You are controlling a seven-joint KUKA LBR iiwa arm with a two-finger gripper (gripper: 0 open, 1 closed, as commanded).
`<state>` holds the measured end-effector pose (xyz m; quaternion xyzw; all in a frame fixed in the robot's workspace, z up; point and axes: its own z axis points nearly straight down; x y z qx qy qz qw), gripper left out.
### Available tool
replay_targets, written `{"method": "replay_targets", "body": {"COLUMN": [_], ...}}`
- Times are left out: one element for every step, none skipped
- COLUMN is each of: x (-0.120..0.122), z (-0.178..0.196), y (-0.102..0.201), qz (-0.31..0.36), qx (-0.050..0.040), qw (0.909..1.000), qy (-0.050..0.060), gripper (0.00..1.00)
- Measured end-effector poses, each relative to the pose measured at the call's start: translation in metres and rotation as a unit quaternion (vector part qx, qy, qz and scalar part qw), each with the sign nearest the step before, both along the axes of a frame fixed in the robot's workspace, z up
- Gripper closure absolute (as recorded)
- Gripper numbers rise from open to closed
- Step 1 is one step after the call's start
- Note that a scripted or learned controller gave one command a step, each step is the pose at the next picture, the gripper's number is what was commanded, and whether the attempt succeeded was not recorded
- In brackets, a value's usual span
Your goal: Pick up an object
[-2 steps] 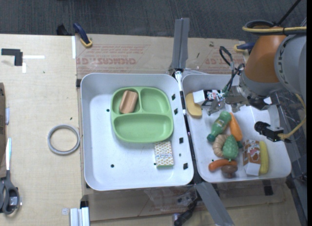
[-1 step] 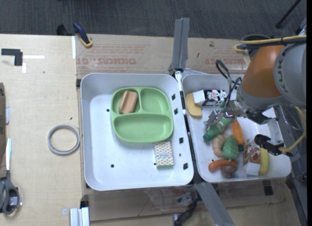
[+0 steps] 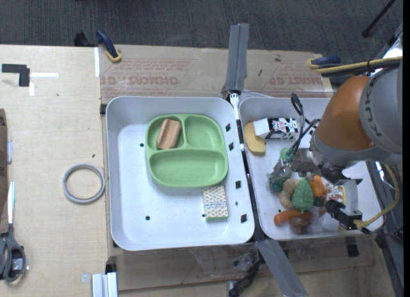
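Where claw meets toy pile | right bin | finger spread unreadable

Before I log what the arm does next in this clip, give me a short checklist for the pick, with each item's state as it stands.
1. Gripper over the right bin: ok, it is down among the toy pile.
2. Finger state: cannot tell, the wrist and clutter hide it.
3. An object held: cannot tell, nothing visibly sits between the fingers.
4. Targets within reach: ok, a green toy and an orange carrot-like piece lie right beside the gripper.
5. Crowding: not ok, the pile is tightly packed, so a neighbour could be nudged.
6. Left bin undisturbed: ok, the green divided plate lies flat with a brown piece in its upper-left compartment.
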<state>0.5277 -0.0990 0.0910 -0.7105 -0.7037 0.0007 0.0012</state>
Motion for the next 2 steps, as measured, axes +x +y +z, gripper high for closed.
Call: {"method": "replay_targets", "body": {"x": [0.000,0.027], "z": [0.008,0.100], "y": [-0.001,0.022], "qz": [-0.002,-0.005], "qx": [-0.0001,-0.0011], "qw": [1.0000,1.0000], "qy": [0.000,0.000], "gripper": [1.00,1.00]}}
